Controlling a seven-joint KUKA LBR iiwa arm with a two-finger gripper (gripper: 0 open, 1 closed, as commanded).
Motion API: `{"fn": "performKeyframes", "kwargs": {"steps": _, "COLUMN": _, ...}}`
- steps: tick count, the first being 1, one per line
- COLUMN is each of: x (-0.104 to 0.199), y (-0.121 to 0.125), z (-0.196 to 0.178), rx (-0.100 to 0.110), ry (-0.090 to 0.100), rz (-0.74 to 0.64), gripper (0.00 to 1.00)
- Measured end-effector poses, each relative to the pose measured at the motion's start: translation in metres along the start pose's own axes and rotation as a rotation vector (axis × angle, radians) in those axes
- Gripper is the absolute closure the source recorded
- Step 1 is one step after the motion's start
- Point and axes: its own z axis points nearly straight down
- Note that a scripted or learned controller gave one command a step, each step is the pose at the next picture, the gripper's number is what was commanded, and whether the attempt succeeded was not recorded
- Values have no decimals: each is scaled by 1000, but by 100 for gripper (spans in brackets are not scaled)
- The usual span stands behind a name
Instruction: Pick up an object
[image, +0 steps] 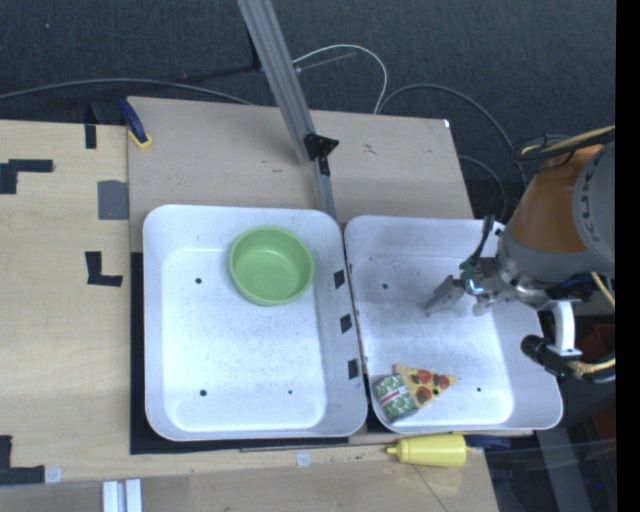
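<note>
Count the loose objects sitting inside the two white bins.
3: a green bowl in the left bin, a pizza slice toy and a green-patterned item touching it in the right bin's near-left corner.

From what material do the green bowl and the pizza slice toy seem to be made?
The green bowl looks like moulded plastic: one even pale green colour, smooth, with a dull sheen and a thin rim. The pizza slice toy also seems plastic, or perhaps painted wood: flat, stiff outline with bright painted-looking red spots. The picture is too coarse to settle it.
</note>
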Motion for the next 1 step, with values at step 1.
{"fn": "performKeyframes", "kwargs": {"steps": 1, "x": 0, "y": 1, "z": -13, "rx": -5, "ry": 0, "rz": -2, "gripper": 100}}
